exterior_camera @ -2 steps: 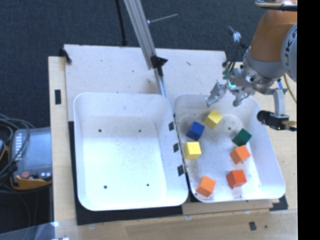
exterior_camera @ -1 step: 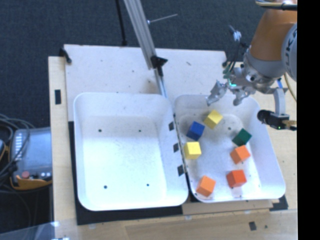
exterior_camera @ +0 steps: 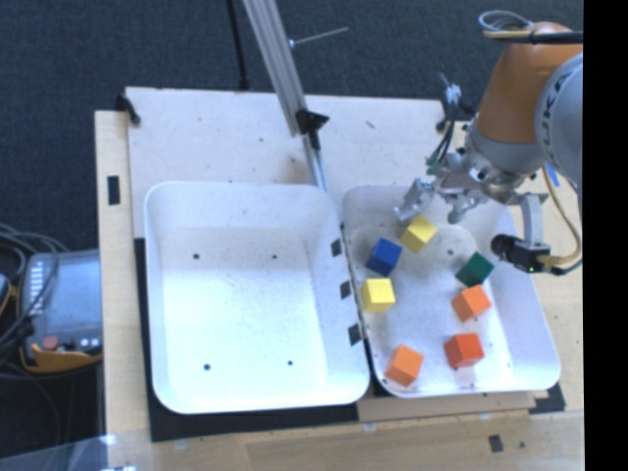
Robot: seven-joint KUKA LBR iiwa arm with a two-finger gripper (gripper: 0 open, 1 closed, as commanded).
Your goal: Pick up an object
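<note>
From my remote seat: the left bin (exterior_camera: 245,292) sits bare, and all seven blocks are scattered loose in the right bin (exterior_camera: 530,361), so any is fair game. The arm (exterior_camera: 520,96) hangs over that bin's far end. The claw (exterior_camera: 439,201) looks spread apart, holding nothing, just above the yellow block (exterior_camera: 419,234).

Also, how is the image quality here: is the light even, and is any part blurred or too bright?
In the camera view the left bin is washed out to near-white, with few shadows; the blocks in the right bin look soft-edged; the gripper is slightly blurred, its fingers hard to resolve; the carpet around the bench stays dark.
</note>
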